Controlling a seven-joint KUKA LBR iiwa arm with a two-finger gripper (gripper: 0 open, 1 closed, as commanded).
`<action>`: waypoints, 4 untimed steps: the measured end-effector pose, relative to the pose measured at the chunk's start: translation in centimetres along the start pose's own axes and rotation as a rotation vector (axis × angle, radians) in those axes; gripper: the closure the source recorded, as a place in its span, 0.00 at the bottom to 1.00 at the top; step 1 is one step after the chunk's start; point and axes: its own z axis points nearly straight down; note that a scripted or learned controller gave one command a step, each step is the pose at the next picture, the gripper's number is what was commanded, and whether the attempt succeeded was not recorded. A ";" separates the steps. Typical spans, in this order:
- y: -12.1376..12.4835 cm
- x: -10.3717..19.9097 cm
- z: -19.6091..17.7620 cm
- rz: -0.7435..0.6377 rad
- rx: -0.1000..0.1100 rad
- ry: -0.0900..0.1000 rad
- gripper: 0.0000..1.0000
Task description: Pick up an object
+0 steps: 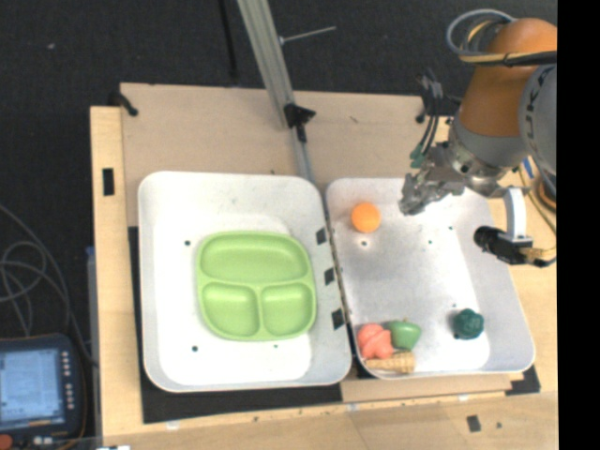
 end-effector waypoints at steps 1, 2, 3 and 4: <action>0.9 4.6 -1.0 -0.001 0.000 0.001 1.00; 1.4 9.7 -2.0 -0.002 0.000 0.002 1.00; 2.4 15.2 -2.7 -0.002 0.000 0.002 1.00; 2.6 19.5 -2.7 0.000 0.001 0.001 1.00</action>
